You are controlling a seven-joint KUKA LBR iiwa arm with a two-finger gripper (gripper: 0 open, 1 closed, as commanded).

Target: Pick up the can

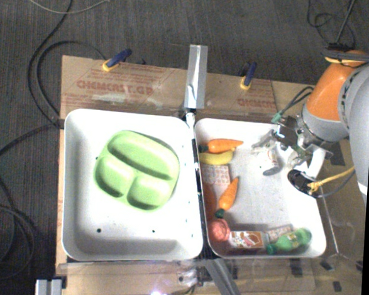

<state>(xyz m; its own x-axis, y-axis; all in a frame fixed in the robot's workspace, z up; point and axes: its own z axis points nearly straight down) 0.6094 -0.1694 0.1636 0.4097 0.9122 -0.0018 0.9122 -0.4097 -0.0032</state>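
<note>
The task is judged to be at its beginning. The gripper (273, 155) is seen over the upper right part of the right bin (318, 217), and nothing is held between its fingers (261, 143), which appear to be spread apart. The can (248, 239) is not yet lifted. It is lying on its side at the bottom wall of the same bin, well apart from the gripper. It has a red and white label. It is touched at its left end by a pink round thing (218, 229), and a green toy (289, 240) lies just beside its right end. So the whole work is left: the gripper must be brought down to the lower wall, closed on the can, and raised.

The things are counted as follows. Two white bins are on the bench. In the left bin (76, 167) one green lunch tray (137, 169) is lying. In the right bin two carrots are seen, one (224, 144) at the top and one (228, 194) in the middle, and one banana (216, 156) between them, touching the upper carrot. One can, one pink round thing and one green toy are added to these. A printed card (215, 175) is also lying under the banana.
</note>
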